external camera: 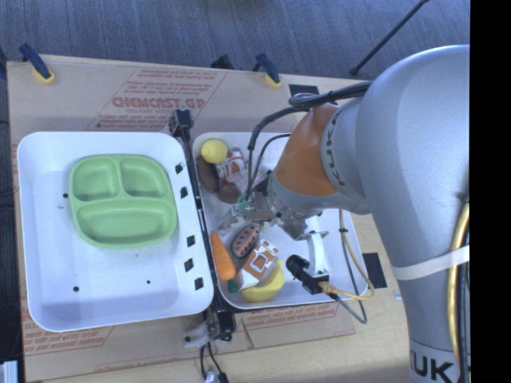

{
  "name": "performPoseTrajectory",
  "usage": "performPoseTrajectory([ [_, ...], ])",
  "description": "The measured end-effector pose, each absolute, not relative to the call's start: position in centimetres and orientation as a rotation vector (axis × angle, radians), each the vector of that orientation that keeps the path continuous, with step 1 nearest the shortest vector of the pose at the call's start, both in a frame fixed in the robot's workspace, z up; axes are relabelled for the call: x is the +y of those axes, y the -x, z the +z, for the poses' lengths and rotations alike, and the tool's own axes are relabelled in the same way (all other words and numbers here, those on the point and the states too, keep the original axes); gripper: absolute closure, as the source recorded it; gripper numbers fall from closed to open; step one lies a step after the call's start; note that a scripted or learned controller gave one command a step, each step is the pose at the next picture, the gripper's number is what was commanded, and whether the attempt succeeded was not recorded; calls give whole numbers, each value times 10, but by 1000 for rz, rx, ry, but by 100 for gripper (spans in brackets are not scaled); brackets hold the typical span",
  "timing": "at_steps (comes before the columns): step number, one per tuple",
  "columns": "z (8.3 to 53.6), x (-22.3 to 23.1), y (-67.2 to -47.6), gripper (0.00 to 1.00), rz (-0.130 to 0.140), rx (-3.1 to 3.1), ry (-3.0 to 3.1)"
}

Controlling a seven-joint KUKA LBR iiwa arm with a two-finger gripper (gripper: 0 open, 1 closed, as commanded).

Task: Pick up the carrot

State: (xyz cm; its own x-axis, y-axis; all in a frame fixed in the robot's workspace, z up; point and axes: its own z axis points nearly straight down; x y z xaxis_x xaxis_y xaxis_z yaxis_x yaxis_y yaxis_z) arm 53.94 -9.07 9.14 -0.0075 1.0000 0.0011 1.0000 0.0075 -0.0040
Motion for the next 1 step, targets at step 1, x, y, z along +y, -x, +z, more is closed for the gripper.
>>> performPoseTrajectory([
  [1,91,-95,-550,0,2,-2227,2211],
])
